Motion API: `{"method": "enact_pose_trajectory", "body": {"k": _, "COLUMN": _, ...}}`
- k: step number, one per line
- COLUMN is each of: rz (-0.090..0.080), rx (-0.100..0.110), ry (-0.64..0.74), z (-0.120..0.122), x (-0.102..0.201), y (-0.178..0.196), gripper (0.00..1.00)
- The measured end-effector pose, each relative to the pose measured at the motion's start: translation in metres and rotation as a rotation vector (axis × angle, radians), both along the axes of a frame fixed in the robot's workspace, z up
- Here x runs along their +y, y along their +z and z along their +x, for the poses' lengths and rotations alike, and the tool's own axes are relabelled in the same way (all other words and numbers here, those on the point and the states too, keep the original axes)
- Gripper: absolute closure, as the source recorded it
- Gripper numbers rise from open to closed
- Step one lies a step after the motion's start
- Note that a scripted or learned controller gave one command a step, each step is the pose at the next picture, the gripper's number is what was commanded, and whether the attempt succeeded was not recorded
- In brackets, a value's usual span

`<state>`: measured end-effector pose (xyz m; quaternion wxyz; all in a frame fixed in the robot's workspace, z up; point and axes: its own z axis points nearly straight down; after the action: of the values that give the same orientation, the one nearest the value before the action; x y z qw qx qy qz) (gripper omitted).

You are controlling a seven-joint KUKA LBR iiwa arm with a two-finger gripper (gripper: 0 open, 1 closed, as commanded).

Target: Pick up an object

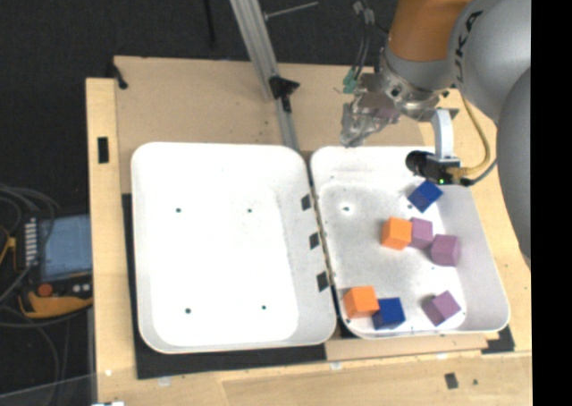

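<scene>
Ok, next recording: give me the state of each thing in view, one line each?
Two-finger gripper: above the right bin's far edge, holding no block; fingers too blurred to read.
Right white bin: holds seven cubes.
Left white bin: no cubes in it.
Blue cube: loose, far side, tilted.
Orange cube: touching a purple cube.
Orange cube: at the near wall, touching a blue cube.

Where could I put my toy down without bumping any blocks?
The left bin has bare floor. In the right bin, the patch beside the divider is free. Blocks crowd its right and front, like the orange cube and blue cube.
</scene>
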<state>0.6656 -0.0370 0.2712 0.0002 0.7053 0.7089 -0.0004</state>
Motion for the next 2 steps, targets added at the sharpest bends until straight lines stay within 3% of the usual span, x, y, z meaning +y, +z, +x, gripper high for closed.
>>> {"method": "enact_pose_trajectory", "body": {"k": 2, "rz": 0.002, "rx": 0.0, "ry": 0.002, "z": -0.033, "x": 0.088, "y": -0.01, "gripper": 1.0}}
